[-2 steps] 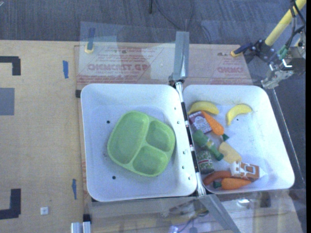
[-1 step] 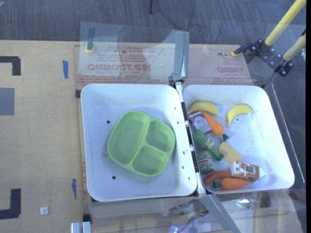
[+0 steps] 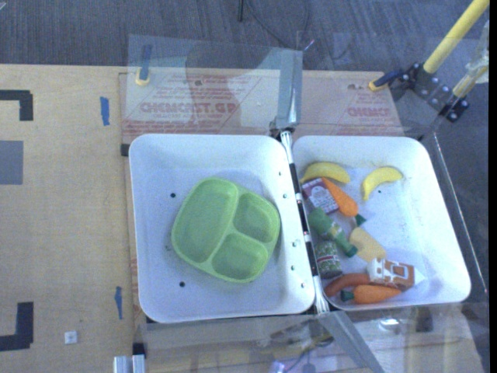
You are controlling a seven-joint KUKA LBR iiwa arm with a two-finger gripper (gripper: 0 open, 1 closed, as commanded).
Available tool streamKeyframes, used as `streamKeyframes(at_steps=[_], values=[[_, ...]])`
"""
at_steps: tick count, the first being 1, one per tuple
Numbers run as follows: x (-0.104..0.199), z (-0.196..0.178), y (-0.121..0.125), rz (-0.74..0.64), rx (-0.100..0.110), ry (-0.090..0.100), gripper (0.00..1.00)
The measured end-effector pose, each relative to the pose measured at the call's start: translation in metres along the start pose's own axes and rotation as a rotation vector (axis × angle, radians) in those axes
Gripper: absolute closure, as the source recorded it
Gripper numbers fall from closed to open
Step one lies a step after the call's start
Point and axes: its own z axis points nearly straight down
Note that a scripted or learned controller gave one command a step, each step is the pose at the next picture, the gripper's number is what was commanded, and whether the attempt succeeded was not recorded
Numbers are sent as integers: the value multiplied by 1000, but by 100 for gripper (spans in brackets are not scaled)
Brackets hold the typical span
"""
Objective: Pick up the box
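Wooden surface [image 3: 62, 231] with black tape marks at its left edge and blue tape bits. Two shallow white bins on it, side by side, touching along the middle seam. A clear plastic sheet [image 3: 210, 92] with red lettering lies flat behind them.

Left bin [image 3: 151, 278]: one item, a light green compartment plate [image 3: 226, 229] with three sections, lying flat, roughly mid-bin, turned at a slant.

Right bin [image 3: 435, 231]: small toy foods, mostly crowded along the left wall and front.
- Dark green bottle [image 3: 328, 256] with a label, lying against the left wall.
- Orange carrot [image 3: 376, 293] at the front edge, lying sideways, with a red sausage-like piece [image 3: 343, 283] touching it just behind.
- Banana [image 3: 324, 170] at rear left. Second banana [image 3: 382, 179] to its right, apart from the rest.
- Second carrot [image 3: 341, 196], slanted, just beside a red and white packet [image 3: 319, 196].
- Box [image 3: 390, 271]: small, white with orange print, near the front of the right bin, right of the dark green bottle, touching the front carrot's rear side. Lies flat, nothing on top of it.
- Pale yellow wedge [image 3: 367, 244] just behind the box.
- Small green bottle [image 3: 320, 223] between the packet and the dark bottle.

Yellow pole [image 3: 458, 26] with a black clamp at top right, off the surface.

Hand: whether open or closed cannot be told. Nothing is touching the box.
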Motion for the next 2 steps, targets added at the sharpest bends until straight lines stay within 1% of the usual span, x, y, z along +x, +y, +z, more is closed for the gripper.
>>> streamKeyframes(at_steps=[1, 2], values=[[-12, 0, 5, 395, 1, 0, 100], [-8, -10, 3, 386, 0, -1, 100]])
